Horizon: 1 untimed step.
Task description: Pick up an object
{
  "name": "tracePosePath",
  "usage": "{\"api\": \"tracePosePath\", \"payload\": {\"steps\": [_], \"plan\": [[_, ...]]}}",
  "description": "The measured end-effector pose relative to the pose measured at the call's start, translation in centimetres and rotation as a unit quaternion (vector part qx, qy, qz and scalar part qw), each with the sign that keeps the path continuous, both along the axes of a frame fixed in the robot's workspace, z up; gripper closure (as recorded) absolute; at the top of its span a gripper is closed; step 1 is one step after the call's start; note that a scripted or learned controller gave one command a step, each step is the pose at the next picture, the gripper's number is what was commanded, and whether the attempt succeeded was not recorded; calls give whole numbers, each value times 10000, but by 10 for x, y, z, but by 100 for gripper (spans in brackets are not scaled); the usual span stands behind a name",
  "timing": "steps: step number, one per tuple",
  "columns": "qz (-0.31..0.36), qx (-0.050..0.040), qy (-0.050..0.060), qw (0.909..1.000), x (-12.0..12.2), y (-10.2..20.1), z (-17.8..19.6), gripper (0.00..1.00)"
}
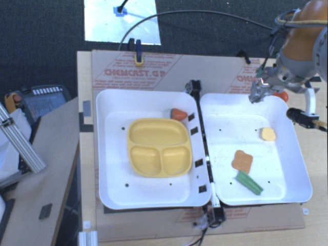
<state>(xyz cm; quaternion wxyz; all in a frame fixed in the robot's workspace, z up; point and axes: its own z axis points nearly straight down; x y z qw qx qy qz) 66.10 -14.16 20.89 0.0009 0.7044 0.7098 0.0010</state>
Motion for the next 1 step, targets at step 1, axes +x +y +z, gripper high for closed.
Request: {"api": "tracePosePath", "payload": {"steps": [1], "plan": [[9, 3, -3, 10000, 3, 56, 9, 100]]}}
